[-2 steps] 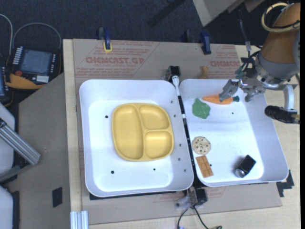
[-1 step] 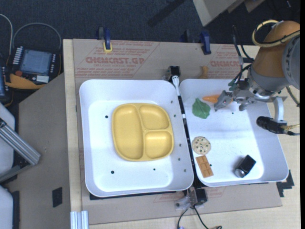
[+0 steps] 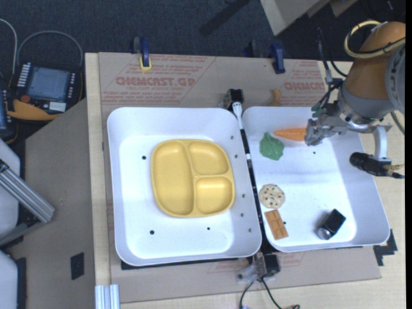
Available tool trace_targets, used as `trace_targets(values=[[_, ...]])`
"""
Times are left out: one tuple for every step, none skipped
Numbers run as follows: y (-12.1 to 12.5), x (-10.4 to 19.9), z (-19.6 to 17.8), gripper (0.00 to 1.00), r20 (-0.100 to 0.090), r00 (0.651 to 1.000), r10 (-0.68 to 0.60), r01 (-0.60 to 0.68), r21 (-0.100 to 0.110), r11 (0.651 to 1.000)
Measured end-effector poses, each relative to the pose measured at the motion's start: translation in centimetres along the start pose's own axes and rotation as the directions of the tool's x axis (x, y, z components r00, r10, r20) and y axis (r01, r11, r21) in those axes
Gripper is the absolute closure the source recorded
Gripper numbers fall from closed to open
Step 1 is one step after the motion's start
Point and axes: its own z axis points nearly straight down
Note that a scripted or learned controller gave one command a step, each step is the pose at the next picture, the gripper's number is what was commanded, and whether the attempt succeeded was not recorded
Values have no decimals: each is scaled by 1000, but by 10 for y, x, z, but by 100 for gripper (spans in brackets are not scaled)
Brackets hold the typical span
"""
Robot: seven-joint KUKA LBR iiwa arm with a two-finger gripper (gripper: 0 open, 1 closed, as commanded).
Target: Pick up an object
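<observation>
While the end effector [image 3: 314, 136] hangs at the upper right of the frame, touching the orange plastic carrot's [image 3: 290, 134] right tip in the right white bin [image 3: 360, 198], its grip state cannot be told.

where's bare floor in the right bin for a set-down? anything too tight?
Widest bare patch: middle of the right bin, bordered by the green piece above, cookie on the left and black object below right. Tight spots: the top, where the pincer sits at the carrot, and the cookie and cracker along the left wall.
</observation>
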Motion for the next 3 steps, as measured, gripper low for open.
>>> trace_targets(values=[[2, 4, -64, 100, 1, 1000, -2, 2, -7, 1000], [-5, 8, -114, 100, 1, 1000, -2, 2, -5, 1000], [-4, 8, -133, 100, 1, 1000, -2, 2, -4, 1000]])
